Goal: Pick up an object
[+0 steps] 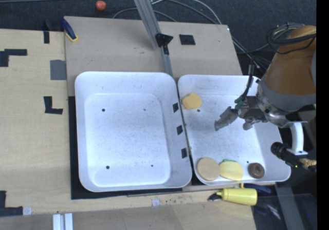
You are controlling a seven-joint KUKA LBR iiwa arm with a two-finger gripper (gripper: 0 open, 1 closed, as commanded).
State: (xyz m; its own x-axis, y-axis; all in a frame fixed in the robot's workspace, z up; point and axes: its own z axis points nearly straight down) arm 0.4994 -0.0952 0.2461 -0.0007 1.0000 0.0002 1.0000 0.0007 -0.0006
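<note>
Objects for picking lie in the right bin (267, 139), and you can see four of them: a yellow chunk (192, 101) near the bin's far left corner, and along the near wall a tan round disc (208, 168), a yellow rounded piece (232, 170) touching it with a bit of green at its top edge, and a small brown round item (256, 170) just beside that.

Your end effector (234, 118) hangs over the middle of the right bin, its two dark fingers spread apart, one reaching left toward the bin's centre and the other pointing down nearer the wrist. You see nothing between them; it grips no object. The yellow chunk sits well to its left and farther back, and the three pieces along the near wall lie well apart from it.

Behind the end effector, the grey wrist leads to the orange band (293, 67) of the arm, which comes in from the right.

The left bin (123, 131) sits touching the right one, with small black tabs along the shared wall. Both rest on the desk (31, 121), which carries black tape marks. A yellow-handled tool (239, 195) lies on the desk just in front of the right bin. A grey metal pole (149, 16) slants in from the top, and a small red ball (101, 4) lies on the dark floor beyond.
</note>
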